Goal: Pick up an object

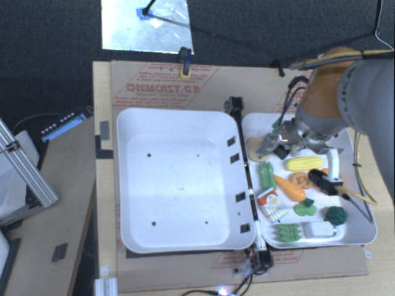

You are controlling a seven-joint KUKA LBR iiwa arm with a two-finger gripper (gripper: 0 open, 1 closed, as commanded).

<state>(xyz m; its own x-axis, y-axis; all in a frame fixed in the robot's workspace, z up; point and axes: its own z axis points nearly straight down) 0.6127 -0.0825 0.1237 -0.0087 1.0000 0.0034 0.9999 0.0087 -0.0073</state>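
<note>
My gripper (272,145) hangs low over the upper left part of the right bin (364,230), just right of a tan round piece (253,145). Below it lie a yellow corn cob (303,163) and a green cucumber (266,175). Further down are an orange carrot (290,188) and a small brown ring (300,179). I see nothing held in the gripper.
Lower in the right bin lie a red and white carton (270,203), a green leafy piece (304,209), broccoli (335,215), a pea pod (287,231) and a white block (318,229). The left bin (133,122) sits beside it, with black clips (234,105) along the shared edge.
</note>
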